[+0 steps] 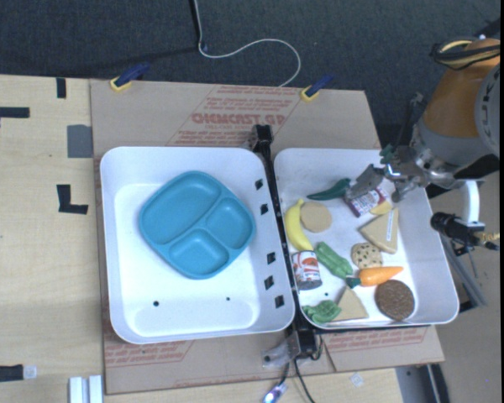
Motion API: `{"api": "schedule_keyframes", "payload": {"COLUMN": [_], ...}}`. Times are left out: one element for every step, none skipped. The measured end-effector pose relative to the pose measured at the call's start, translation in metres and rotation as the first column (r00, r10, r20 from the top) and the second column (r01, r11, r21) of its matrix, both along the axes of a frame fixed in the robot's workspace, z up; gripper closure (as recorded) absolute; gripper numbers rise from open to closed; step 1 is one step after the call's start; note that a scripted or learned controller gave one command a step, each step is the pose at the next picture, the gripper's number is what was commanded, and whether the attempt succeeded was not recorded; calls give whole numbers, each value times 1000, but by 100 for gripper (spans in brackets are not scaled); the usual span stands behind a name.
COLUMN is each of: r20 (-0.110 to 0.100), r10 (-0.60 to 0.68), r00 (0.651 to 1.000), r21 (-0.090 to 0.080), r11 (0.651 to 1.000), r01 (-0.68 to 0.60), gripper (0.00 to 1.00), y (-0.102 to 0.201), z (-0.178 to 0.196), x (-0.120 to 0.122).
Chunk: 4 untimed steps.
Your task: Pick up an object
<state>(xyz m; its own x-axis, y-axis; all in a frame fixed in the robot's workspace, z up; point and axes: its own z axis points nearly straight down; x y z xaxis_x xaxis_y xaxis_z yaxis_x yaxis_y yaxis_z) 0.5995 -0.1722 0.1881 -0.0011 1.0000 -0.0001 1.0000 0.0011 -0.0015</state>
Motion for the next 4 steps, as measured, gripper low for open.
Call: {"api": "schedule_keyframes", "payload": {"r20": [8,0,-2,-6], "r10": [4,1,2,11], "r00": [1000,1000,1000,1000], "r21": [1,1,1,3], "r11": [1000,1000,1000,1000], "r01": [-4,-1,-2,-11], "gripper": [0,0,100,100], "y": [54,80,80,188], "z": [100,119,128,73], "x": [-56,-116,-116,-117]}}
